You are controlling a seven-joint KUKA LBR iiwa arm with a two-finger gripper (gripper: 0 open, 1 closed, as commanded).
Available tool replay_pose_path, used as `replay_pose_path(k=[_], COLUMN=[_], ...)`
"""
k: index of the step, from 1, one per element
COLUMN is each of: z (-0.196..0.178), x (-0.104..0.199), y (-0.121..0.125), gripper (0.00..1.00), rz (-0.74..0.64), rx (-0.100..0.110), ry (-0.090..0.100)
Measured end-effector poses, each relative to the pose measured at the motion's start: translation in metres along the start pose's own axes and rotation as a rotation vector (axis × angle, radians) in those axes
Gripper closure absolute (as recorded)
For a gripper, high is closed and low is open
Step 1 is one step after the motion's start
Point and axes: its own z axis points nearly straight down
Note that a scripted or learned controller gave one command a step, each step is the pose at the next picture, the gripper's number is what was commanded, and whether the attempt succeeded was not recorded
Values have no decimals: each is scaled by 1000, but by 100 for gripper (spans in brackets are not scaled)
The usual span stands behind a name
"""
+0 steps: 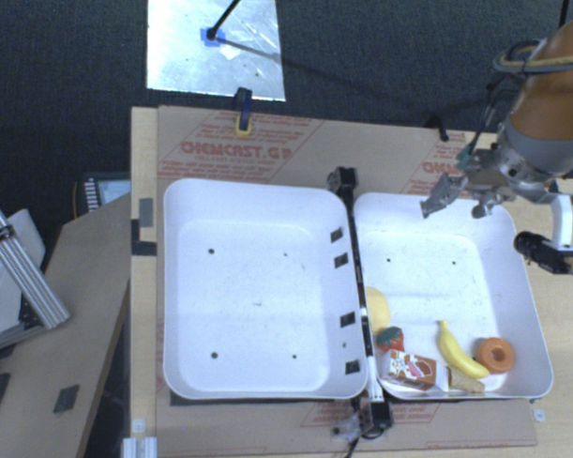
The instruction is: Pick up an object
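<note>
the end effector (pixel 459 199) hangs over the far edge of the right bin (pixel 426 252), its fingers apart with nothing between them, likely poised high before dropping in. the candidates sit clustered at the bin's near end: a banana (pixel 458 350), an orange ring (pixel 495 354) beside it, a yellow round fruit (pixel 377 307), and what seems a small printed packet (pixel 411 369).

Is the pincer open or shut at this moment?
Open: the pincer hangs above the far edge of the right bin, its two fingers spread apart with bare bin showing between them and nothing held.
</note>
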Motion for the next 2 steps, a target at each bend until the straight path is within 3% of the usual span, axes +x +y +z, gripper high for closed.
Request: replay_pose_path(k=[1,2], z=[-11,91], x=[0,5], y=[1,29], gripper=[100,100], rz=[-3,-3], rx=[-4,6], ry=[0,1])
